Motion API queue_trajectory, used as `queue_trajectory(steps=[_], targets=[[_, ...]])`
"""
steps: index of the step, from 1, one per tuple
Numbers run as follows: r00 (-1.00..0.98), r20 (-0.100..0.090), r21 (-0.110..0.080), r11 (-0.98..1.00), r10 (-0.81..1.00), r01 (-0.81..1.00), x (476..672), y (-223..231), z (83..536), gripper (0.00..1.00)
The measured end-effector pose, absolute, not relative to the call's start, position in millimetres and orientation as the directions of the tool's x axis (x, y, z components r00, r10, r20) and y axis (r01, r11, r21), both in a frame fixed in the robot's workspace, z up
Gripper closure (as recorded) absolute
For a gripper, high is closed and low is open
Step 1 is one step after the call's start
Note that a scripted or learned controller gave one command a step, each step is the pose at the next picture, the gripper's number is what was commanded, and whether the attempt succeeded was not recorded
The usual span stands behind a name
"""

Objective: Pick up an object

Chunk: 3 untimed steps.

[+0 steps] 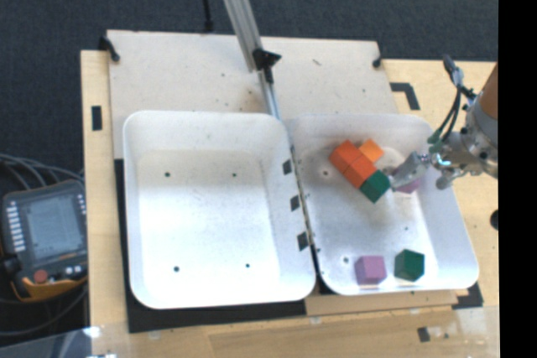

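Blocks lie in the right bin [449,218]: a purple cube [370,269] and green cube [409,264] by its near rim, farther in a green block [375,186] touching orange blocks [355,160]. My gripper [404,174] sits beside that green block; its grip I cannot tell.

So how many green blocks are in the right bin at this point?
2. One green block sits mid-bin against the orange blocks, right at the claw. The other green block is near the front edge, beside a purple block. More could be hidden beneath the claw.
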State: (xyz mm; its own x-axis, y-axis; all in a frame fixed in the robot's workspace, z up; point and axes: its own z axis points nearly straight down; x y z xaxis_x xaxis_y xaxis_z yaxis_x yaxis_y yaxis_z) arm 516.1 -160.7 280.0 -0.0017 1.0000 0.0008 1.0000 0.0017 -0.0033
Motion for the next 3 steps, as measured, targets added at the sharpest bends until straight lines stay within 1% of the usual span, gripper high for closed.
queue_trajectory(steps=[1,2,3], targets=[[0.000,0.000,0.002,0.000,1.000,1.000,516.9,-161,282,0.00],[0.000,0.000,-0.005,0.000,1.000,1.000,514.2,-159,220,0.00],[0.001,0.000,-0.005,-0.001,1.000,1.000,509.4,-157,158,0.00]])
